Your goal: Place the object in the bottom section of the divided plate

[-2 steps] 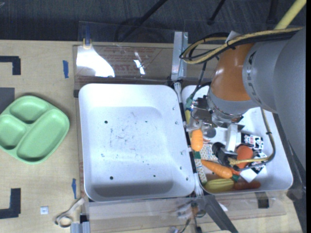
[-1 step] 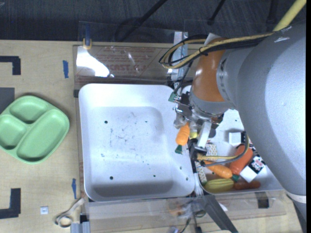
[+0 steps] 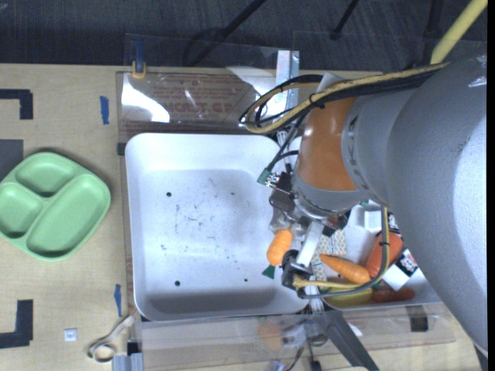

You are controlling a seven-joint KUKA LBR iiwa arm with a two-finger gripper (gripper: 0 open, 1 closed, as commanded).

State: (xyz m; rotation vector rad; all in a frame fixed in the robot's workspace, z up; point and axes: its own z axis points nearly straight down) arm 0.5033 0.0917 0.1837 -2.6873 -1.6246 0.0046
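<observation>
— Gripper (image 3: pixel 298 265) low over the right bin (image 3: pixel 402 304), by a carrot (image 3: pixel 279 246); whether it pinches anything, I cannot tell.

— Arm (image 3: pixel 402 145)?

— Bent down from the right. The green divided plate (image 3: pixel 52 204) sits far left, on the bench (image 3: pixel 62 99).

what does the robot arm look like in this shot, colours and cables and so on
The arm is a thick, rounded grey body with an orange band above the wrist. Black and yellowish cables loop along it from the upper right. Below the band sits a dark metal wrist carrying the gripper, with a pale finger.
</observation>
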